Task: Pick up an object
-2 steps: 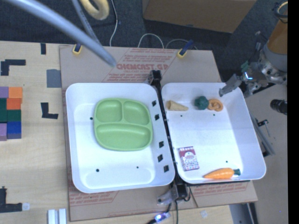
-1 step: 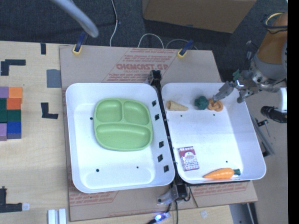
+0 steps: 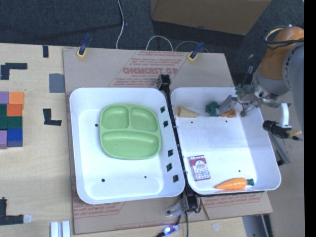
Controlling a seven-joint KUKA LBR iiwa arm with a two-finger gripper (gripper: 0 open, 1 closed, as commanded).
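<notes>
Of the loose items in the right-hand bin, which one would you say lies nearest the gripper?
The small green item at the bin's far edge, right beside the gripper. The carrot and red packet lie toward the near edge.

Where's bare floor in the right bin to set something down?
Open floor lies mid-bin, between the tan wedge above and the red packet and carrot below. The top right corner is crowded: gripper by the green toy.

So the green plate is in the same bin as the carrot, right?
Not quite. The camera view shows the green plate in the left bin, alone. The carrot lies in the right bin, near its front edge.
</notes>
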